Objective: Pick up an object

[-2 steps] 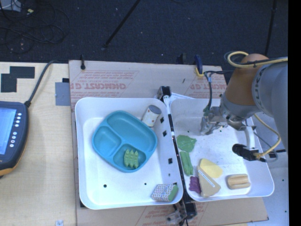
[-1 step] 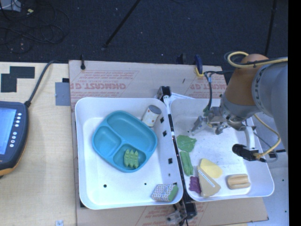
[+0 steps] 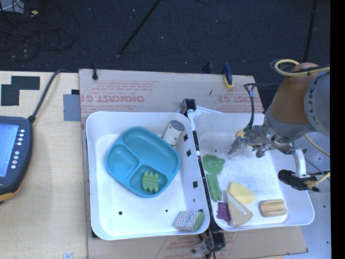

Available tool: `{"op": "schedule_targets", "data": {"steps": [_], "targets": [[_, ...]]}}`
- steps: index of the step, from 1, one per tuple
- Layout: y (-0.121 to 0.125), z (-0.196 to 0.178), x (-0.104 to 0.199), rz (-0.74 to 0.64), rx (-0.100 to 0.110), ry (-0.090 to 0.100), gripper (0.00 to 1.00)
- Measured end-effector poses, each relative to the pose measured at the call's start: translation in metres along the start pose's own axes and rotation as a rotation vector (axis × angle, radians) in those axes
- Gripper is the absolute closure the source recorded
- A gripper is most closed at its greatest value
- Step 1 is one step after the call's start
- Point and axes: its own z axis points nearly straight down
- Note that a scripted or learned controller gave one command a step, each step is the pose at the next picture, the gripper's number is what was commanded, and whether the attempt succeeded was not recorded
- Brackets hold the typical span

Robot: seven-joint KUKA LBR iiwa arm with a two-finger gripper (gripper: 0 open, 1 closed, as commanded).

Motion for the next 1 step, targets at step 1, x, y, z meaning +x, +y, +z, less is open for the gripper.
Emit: {"op": "schedule_targets", "data": {"steps": [1], "targets": [[-0.056, -0.0595, -0.0072, 0.001, -0.002, -0.001, 0.0]]}}
